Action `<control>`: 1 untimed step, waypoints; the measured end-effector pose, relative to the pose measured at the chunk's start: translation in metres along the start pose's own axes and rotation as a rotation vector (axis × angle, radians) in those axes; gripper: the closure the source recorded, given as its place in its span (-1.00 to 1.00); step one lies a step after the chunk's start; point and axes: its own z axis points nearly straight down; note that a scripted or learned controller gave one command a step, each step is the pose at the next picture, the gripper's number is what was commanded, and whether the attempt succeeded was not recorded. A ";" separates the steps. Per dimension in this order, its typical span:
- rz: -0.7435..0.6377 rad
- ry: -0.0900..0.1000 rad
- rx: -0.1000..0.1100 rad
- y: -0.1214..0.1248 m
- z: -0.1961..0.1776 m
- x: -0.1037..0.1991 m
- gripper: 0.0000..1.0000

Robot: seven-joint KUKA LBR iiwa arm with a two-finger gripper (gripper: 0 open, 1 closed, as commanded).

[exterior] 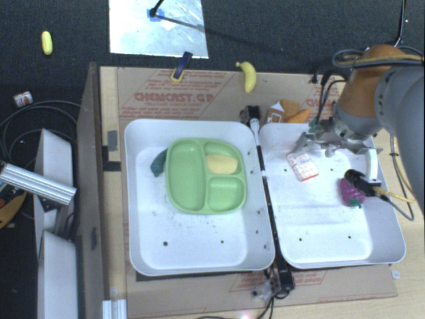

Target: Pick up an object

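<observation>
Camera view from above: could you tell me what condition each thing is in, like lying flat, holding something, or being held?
Green divided plate: lying flat in the left bin, right way up.
Yellow piece: resting in the plate's upper right compartment.
Dark green item: lying beside the plate's left edge.
Red and white packet: flat in the right bin.
Purple item: lying in the right bin.
End effector: low above the right bin, near the packet.
Banana: lying outside the bins.

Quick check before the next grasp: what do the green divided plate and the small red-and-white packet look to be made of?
The green divided plate looks like molded plastic: one even colour, rounded compartment walls, a soft sheen. The red-and-white packet looks like a thin printed paper or foil wrapper, flat and slightly crinkled, though it is too small to tell which.
</observation>
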 end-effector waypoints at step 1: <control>0.003 0.001 0.015 0.014 -0.039 -0.023 -1.00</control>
